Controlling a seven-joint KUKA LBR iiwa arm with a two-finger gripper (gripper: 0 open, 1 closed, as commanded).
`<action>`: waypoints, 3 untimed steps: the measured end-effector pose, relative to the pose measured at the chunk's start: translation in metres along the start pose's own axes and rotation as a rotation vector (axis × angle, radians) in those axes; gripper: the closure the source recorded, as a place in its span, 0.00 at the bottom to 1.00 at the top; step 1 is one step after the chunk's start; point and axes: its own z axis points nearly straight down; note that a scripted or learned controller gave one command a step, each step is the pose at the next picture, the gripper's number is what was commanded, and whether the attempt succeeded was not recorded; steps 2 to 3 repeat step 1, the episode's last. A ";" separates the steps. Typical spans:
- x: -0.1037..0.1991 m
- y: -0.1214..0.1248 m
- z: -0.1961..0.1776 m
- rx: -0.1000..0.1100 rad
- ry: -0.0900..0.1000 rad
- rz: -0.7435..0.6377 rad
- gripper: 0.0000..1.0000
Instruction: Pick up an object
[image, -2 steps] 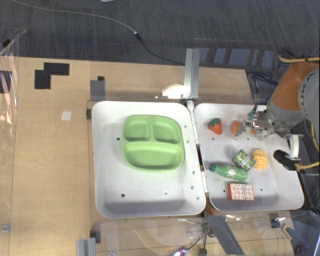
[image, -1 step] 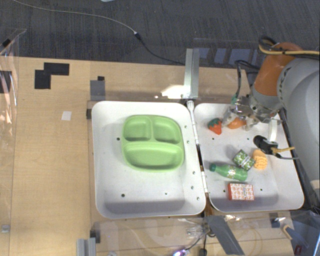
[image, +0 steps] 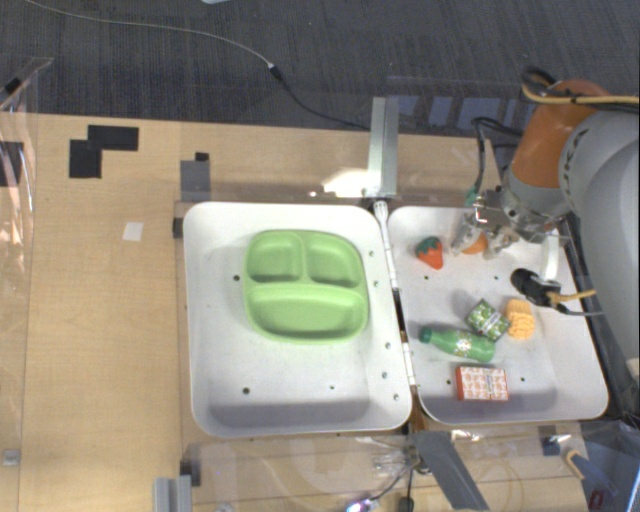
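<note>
Jaw state can't be told: the gripper (image: 478, 238) is seen at a slant near the far edge of the right bin (image: 590, 390), and the tips blur into an orange piece (image: 477, 243) lying right at them. Whether that piece is gripped or just touched is not resolved.

Camera view, right bin:
- Red strawberry-like toy (image: 430, 252) is set just left of the gripper, toward the far left corner, apart from the tips.
- Black cable loop (image: 537, 288) hangs off the arm (image: 585, 150) over the right side of the bin, just above a yellow corn-like item (image: 520, 320).
- Green-patterned packet (image: 486, 318) is placed touching or just beside the corn item, mid-bin.
- Green bottle (image: 458, 343) is laid on its side near the bin's left edge, just below the packet.
- Red printed box (image: 482, 382) is laid flat near the near edge.

Left bin (image: 210, 400):
- Green divided tray (image: 305, 285) is seated about centre, three compartments.

Arm body is seen covering the right bin's far right corner.
</note>
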 end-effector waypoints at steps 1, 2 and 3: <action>0.075 -0.009 -0.089 -0.011 0.001 -0.020 1.00; 0.075 -0.009 -0.089 -0.011 0.001 -0.020 1.00; 0.075 -0.009 -0.089 -0.011 0.001 -0.020 1.00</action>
